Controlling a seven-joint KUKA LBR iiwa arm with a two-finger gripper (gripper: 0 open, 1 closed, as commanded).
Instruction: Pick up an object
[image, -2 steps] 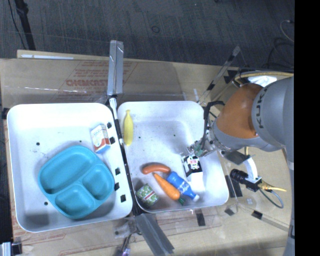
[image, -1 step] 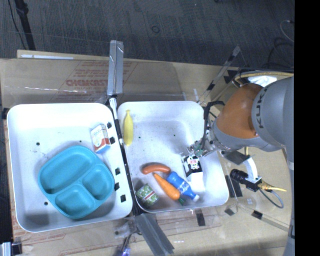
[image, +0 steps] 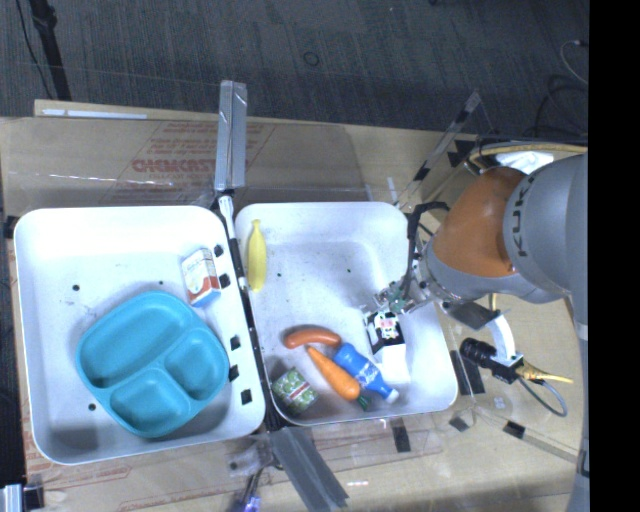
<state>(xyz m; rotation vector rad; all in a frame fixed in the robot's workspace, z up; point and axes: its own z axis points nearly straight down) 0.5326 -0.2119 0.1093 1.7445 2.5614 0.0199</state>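
Reaching in from the right, the grey-and-orange arm bends down over the right bin, its gripper low near the far wall, just above a small black-and-white carton. Whether the claw is open or closed cannot be told. Nearby lie a blue bottle, carrot and sausage.

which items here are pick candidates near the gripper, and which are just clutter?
In play, right bin:
gripper
black-and-white item
blue bottle
carrot
sausage
green can
banana

Lying about, left bin:
blue divided tray
small carton
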